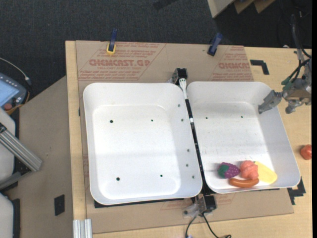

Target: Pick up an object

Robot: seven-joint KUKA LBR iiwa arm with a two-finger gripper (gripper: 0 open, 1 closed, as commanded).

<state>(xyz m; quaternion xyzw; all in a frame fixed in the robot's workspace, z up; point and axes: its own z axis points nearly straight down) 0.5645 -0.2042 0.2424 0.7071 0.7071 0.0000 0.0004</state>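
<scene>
Several toy foods lie in the near right corner of the right bin (237, 108): a purple grape bunch (229, 170), a red-orange piece (249, 168), a yellow piece (268, 174) and a brown sausage (243, 182). They touch one another. My gripper (278, 105) hangs over the far right rim of the right bin, well behind the toys. It is open, its grey fingers (267, 102) spread apart with nothing between them.
The left bin (133, 138) sits beside the right one, with a black divider (190, 128) between them. An orange object (306, 151) lies on the bench outside the right bin's right edge. Blue clamps (214, 44) hold the cardboard at the back.
</scene>
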